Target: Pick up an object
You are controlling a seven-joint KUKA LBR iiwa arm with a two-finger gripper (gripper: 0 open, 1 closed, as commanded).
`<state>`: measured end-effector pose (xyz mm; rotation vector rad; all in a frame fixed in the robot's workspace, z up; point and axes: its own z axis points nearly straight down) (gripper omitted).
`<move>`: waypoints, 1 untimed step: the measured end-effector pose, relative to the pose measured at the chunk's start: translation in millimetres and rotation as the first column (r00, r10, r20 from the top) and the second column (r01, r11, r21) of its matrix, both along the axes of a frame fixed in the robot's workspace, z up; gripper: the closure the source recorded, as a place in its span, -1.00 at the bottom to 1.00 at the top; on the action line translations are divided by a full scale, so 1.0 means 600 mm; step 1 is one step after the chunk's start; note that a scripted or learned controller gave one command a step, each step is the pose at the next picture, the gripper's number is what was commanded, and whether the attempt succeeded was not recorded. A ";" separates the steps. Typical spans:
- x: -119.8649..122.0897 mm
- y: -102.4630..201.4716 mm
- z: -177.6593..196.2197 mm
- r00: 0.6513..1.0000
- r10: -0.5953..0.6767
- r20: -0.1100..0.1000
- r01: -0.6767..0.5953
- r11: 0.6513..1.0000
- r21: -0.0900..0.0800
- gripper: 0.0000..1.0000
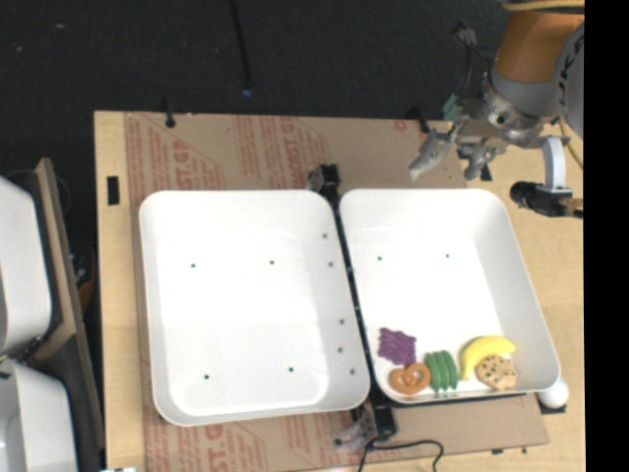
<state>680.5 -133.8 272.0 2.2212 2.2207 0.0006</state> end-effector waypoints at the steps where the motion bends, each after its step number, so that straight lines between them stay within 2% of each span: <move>1: -0.198 -0.087 -0.116 1.000 -0.007 -0.006 0.007 1.000 0.000 -1.00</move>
